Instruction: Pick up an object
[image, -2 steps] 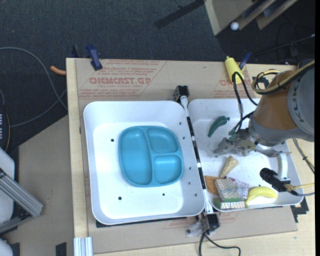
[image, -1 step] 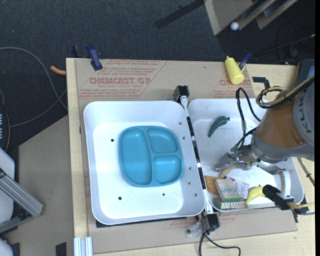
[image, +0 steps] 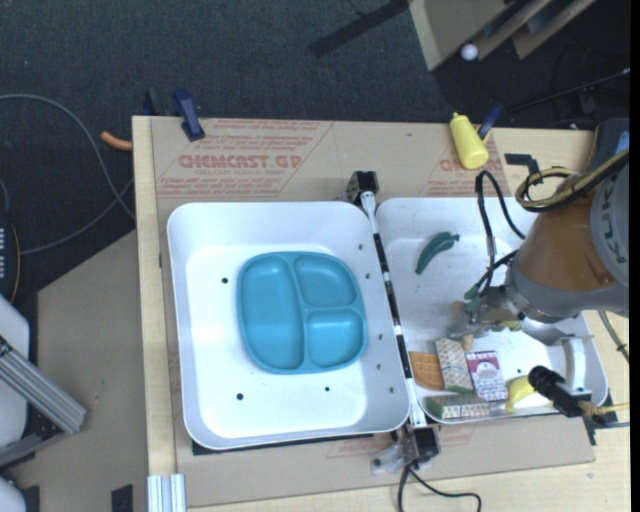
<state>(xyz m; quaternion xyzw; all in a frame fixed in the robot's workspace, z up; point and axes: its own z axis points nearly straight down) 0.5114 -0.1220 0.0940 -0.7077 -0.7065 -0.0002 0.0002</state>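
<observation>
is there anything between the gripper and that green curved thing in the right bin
Nothing visible blocks it. The gripper hangs low in the right white bin, and bare bin floor lies between it and the green curved object further up.

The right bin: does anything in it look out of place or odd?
Nothing looks spilled or broken. In the right bin, the small packets crowd into the near corner, overlapping, while a green pepper lies alone toward the far side. The gripper is low between them.
</observation>
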